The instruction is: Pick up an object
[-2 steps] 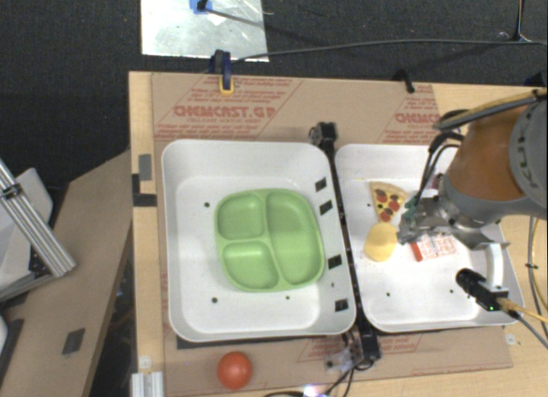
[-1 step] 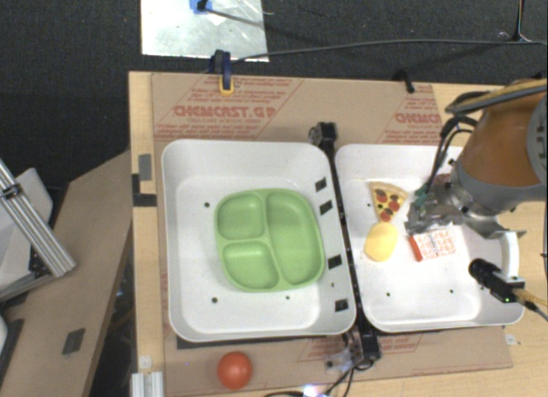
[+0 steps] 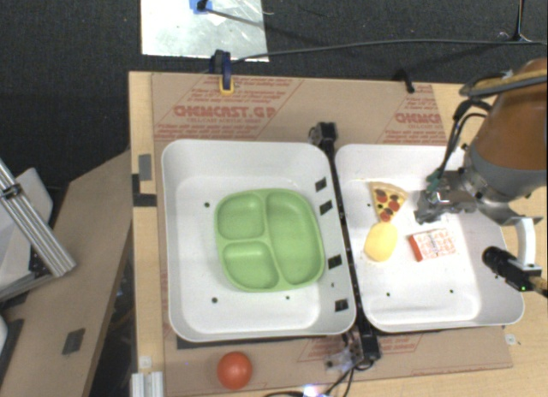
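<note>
Hovering over the right bin (image 3: 492, 305), claw (image 3: 431, 203) grip too hard to tell, red card (image 3: 431, 245) at its 6 o'clock, lemon (image 3: 381, 241) at 8.

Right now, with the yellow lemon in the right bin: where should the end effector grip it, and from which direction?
Probably from straight above, across the lemon at its narrower middle. It lies free on the right bin floor, rounded and slightly elongated, so its flanks are exposed. The pizza slice sits just behind it and the red card to its right, so closing along the left-right gap needs care; a steep descent avoids both.
</note>
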Robot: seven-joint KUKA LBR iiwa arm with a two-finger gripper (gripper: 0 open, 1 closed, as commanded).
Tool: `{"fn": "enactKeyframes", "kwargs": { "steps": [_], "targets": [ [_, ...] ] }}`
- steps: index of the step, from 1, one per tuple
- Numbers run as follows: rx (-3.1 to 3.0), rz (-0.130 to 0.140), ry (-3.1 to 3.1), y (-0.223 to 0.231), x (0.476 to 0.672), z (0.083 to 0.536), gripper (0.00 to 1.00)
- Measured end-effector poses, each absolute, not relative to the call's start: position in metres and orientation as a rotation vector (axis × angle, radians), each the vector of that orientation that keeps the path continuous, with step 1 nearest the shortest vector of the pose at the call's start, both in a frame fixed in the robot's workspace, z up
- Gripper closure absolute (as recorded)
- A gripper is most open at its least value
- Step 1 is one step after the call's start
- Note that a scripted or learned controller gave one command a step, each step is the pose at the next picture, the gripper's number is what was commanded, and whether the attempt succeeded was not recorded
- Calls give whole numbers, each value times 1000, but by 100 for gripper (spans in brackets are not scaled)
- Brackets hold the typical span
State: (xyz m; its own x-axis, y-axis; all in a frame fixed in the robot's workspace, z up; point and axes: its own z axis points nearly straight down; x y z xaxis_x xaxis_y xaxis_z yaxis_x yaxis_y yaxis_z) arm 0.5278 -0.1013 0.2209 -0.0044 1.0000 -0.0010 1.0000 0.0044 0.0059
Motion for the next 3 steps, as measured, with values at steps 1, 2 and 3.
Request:
{"fn": "enactKeyframes", "kwargs": {
  "steps": [1,2,3],
  "targets": [
    [2212,3,2229,-53,536,230,100],
    [2209,6,2233,6,558,229,100],
    [2211,5,2230,53,573,237,100]
  ]
}}
